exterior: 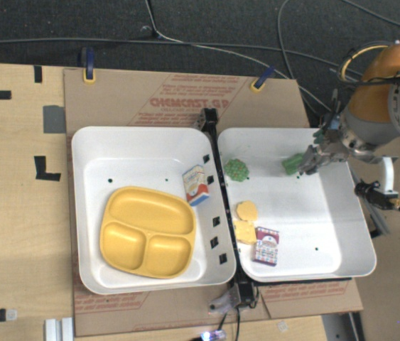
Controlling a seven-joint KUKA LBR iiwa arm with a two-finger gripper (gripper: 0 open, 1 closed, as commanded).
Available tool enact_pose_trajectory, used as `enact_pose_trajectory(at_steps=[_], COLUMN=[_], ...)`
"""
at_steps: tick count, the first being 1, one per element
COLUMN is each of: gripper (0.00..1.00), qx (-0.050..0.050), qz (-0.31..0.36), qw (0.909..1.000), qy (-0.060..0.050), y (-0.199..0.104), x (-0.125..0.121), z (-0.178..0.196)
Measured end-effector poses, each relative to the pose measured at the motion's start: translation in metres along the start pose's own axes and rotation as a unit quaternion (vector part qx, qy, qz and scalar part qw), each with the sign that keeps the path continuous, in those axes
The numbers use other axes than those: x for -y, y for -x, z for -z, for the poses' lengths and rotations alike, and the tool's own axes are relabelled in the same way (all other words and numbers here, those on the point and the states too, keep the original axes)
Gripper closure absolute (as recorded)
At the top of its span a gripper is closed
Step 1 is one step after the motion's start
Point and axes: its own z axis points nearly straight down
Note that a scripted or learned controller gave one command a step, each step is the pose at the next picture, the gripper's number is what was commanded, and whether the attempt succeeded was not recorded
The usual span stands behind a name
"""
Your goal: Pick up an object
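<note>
The bench [15, 190] carries a sheet of brown cardboard [185, 98], and on it two shallow white bins sit side by side, their inner rims touching along a dark divider. The left bin [114, 148] holds a large yellow compartment tray [148, 231] that fills its lower half, close to the near wall; bare floor lies behind it. A small white, red and blue carton [196, 185] stands tilted by the tray's upper right corner, near the inner rim.

The right bin [342, 212] has open floor through its middle and right side. The grey arm [377, 112] reaches in over the bin's far right corner. Its gripper [310, 160] is low over the floor there, and a green object [293, 164] lies at its tip; whether the object is pinched cannot be told.

A round green knobbly object [236, 169] lies near the inner rim. Below it, two yellow pieces [245, 221] sit touching each other, just beside that rim. A small red-and-white packet [266, 246] lies next to them, near the front wall.
</note>
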Motion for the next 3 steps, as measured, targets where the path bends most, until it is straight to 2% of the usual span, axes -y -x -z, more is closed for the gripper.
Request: enact_pose_trajectory(at_steps=[1, 2, 3], gripper=[1.00, 1.00, 1.00], qx=[0.000, -0.001, -0.001], qz=[0.000, -0.001, 0.001], qw=[1.0000, 1.0000, 1.0000], qy=[0.003, 0.001, 0.000], y=[-0.004, -0.005, -0.059], x=[0.004, 0.003, 0.002], z=[0.062, 0.081, 0.071])
